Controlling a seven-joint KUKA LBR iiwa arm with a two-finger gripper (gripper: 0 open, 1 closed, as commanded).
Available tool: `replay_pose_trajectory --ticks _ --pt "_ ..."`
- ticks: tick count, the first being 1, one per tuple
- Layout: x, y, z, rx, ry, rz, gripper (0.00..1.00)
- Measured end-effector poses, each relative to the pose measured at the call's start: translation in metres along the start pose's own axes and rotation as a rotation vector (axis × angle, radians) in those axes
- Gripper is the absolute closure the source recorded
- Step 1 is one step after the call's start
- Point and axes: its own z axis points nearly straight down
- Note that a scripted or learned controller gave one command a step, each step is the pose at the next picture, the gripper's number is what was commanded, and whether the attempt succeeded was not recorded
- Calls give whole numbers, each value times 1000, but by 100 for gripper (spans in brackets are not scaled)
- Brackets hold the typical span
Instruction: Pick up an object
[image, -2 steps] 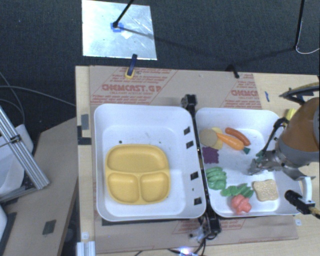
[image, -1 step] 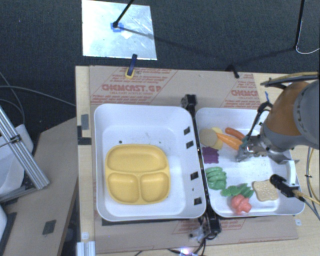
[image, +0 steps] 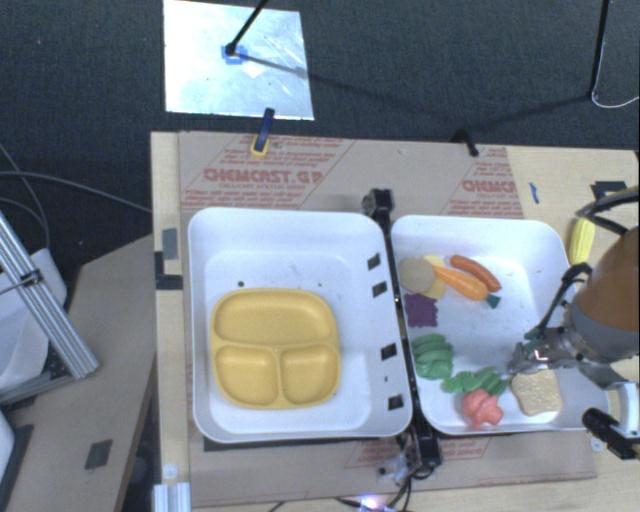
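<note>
The right bin (image: 520, 240) holds toy food. An orange carrot (image: 462, 283) and a red sausage (image: 474, 270) lie at its back, beside a beige piece (image: 415, 273) and purple grapes (image: 421, 311). Green pieces (image: 433, 355) and a green sprig (image: 475, 381) sit in the middle, with a red piece (image: 481, 408) at the front. A slice of bread (image: 537, 393) lies at the front right. My gripper (image: 530, 355) hangs low at the bin's right side, just above and behind the bread slice. I see nothing held in it.
The left bin (image: 290, 235) holds a yellow divided tray (image: 275, 347). The arm's body (image: 610, 310) covers the right bin's right wall. A yellow item (image: 580, 240) lies outside that bin at the right. Cardboard (image: 340, 170) lies under both bins.
</note>
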Motion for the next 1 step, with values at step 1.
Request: replay_pose_trajectory --ticks 1 --pt "0 3 -11 -5 -2 -2 100"
